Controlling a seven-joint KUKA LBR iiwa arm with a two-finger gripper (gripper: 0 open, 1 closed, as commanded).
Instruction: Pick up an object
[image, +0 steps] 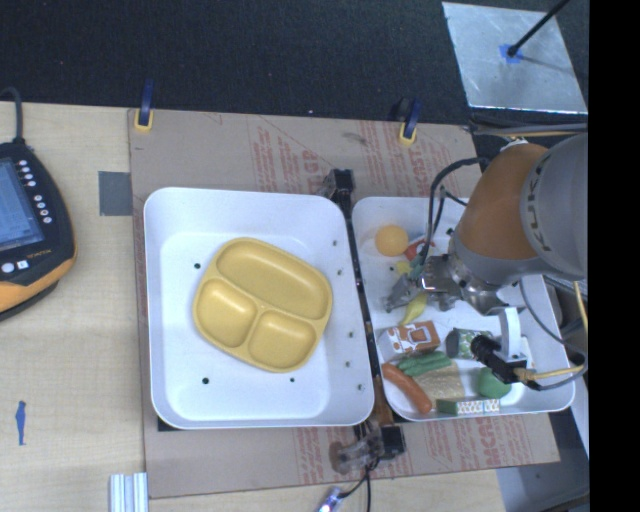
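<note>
The right bin (556, 402) holds a jumble of small toy items. Among them are an orange ball (391, 240), a red hot dog (407, 388), an orange-and-white packet (413, 337) and a green piece (492, 381). My gripper (402, 296) reaches down into the left part of this bin. It sits just below the ball and just above the packet. Its two fingers point down-left, slightly apart, and it looks open with nothing visible between them. The arm's orange band (505, 215) and grey wrist cover the bin's upper right.
The left bin (160, 300) holds a yellow divided plate (262, 303). A teach pendant (25, 235) lies at the bench's far left edge. Black cables (530, 375) trail over the right bin's right side. Clamps stand between the bins at top and bottom.
</note>
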